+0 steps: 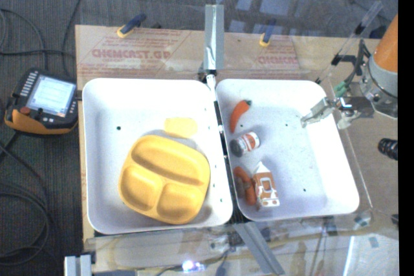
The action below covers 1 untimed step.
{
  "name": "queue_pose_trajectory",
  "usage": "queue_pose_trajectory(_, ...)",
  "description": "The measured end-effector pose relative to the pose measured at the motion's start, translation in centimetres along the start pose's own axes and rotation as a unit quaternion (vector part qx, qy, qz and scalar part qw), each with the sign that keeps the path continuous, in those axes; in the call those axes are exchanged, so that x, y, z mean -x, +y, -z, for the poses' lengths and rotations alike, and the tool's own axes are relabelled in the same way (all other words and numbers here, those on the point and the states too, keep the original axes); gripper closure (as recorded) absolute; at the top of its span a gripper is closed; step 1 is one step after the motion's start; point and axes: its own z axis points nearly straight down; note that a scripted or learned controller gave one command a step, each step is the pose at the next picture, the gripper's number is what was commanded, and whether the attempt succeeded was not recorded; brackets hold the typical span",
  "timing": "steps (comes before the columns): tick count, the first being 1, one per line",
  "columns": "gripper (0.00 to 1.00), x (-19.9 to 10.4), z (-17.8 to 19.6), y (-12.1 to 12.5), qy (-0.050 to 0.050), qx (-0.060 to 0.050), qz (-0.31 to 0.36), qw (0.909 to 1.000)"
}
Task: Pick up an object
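Here, camera view, taken top to bottom:

Arm: enters at the right edge of the frame, upper half, its orange band [396, 48] showing above the grey wrist.
Gripper [317, 114]: reaches leftward over the upper right part of the right bin; its thin fingers end above bare white floor. Nothing is seen between them; how far they are parted cannot be told from this angle.
Right bin [330, 171]: right of frame centre, with all its objects crowded along its left wall.
Carrot [240, 111]: orange, tilted, upper left of the right bin, well apart from the gripper.
Small can [245, 143]: lying on its side just below the carrot.
Orange-and-white carton [265, 187]: lower left of the right bin, touching a reddish sausage-shaped piece [242, 182] on its left.
Left bin [103, 139]: left of centre.
Yellow divided tray [165, 179]: upside down, lower middle of the left bin.
Pale yellow block [180, 127]: just above the tray, near it.
Teach pendant [43, 102]: far left of the frame, on the carpet.
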Motion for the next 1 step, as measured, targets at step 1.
queue_pose_trajectory(1, 0.0, -4.96, -10.68, -2.5, 0.001, 0.0, 0.042, 0.9991)
